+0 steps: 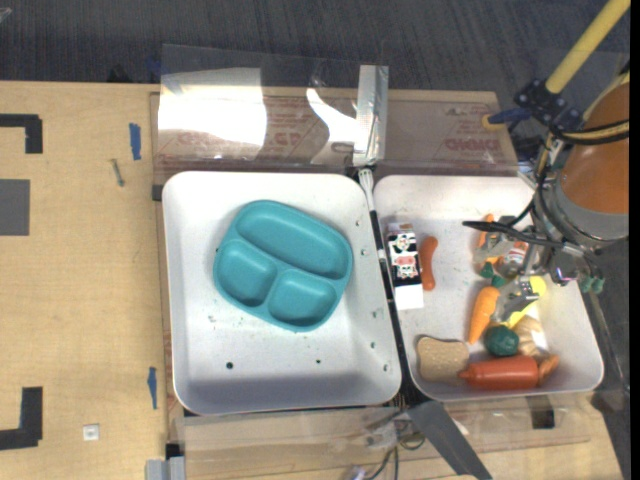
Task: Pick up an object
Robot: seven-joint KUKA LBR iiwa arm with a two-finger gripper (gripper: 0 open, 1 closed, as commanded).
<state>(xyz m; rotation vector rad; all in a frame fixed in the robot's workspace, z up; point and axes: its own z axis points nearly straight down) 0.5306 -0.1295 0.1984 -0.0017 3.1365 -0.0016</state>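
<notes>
I see the hand (517, 290) low in the right bin (450, 196), over toy food beside the carrot (482, 311); its opening I cannot tell. Left bin (190, 298) holds a teal tray (283, 263).

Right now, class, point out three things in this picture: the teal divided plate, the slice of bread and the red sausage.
teal divided plate (284, 264), camera view, on the ridge between its compartments.
slice of bread (441, 357), camera view, middle of its brown face.
red sausage (498, 372), camera view, middle of its length.
</notes>
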